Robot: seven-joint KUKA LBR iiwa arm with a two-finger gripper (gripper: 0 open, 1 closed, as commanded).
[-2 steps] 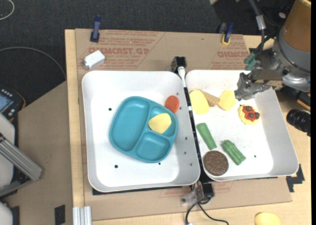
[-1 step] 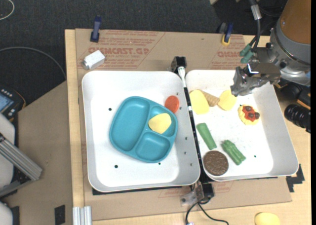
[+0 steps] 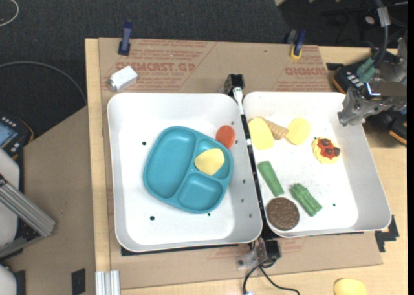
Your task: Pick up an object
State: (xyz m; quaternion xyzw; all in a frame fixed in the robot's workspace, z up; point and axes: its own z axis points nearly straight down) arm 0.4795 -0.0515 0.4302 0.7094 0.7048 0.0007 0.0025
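Note:
The right bin (image 3: 362, 177) holds several toy foods: a yellow slice (image 3: 260, 134), a tan cone (image 3: 277, 130), a yellow round piece (image 3: 298, 131), a small pizza-like piece with red dots (image 3: 326, 150), two green pieces (image 3: 270, 178) (image 3: 305, 198) and a brown round cookie (image 3: 283, 213). In the left bin (image 3: 126, 177) lies a teal divided plate (image 3: 184, 169) with a yellow piece (image 3: 209, 161) on it, and a red-orange piece (image 3: 225, 136) beside its rim. My gripper (image 3: 353, 115) hangs at the right bin's upper right corner, apart from all the items.
A white clip (image 3: 123, 78) lies on the cardboard behind the left bin. Blue and yellow clamps (image 3: 125, 36) (image 3: 297, 43) hold the board's back edge. A black divider (image 3: 238, 103) runs between the bins. A yellow object (image 3: 350, 286) sits at the bottom right.

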